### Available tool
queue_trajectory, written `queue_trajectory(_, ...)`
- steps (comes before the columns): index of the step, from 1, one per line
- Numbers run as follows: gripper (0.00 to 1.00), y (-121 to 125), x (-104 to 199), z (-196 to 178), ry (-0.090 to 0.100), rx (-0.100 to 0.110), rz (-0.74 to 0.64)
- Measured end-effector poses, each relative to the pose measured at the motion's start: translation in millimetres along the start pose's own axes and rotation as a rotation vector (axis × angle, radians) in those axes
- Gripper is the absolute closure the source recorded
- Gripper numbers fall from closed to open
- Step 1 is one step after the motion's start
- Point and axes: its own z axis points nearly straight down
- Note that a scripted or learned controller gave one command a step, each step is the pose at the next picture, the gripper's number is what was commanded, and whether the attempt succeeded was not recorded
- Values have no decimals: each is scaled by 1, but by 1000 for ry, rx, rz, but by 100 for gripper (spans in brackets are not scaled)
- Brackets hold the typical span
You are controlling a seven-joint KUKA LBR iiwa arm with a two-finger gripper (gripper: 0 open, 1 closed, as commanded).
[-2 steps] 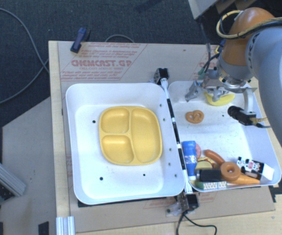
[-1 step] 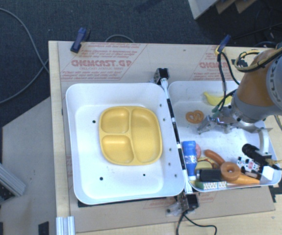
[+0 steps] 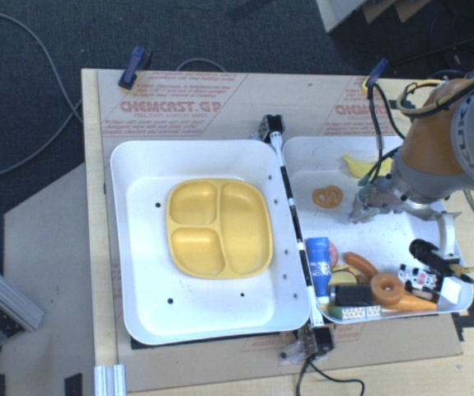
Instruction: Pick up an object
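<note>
Reaching in from right, arm [image 3: 438, 151] bent low, fingers [image 3: 367, 207] seemingly beside pretzel [image 3: 328, 196]

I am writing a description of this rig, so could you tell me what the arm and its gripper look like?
The arm is thick and rounded, grey, with a wide orange band above the wrist. Black cables run along it. The gripper at its end is a small grey metal piece with dark parts.

Yellow divided plate [image 3: 219, 227] smooth, slightly glossy plastic; white bins [image 3: 138, 180] matt plastic; bench board [image 3: 171, 106] matt brown cardboard-like sheet, printed; floor [image 3: 39, 23] rough dark carpet
</note>
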Motion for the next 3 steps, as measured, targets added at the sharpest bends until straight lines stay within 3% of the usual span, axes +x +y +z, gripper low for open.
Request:
queue_trajectory(1,100,49,47,9,0,-2,-1)
queue_trajectory(3,100,49,47,-10,-2,-4,-2)
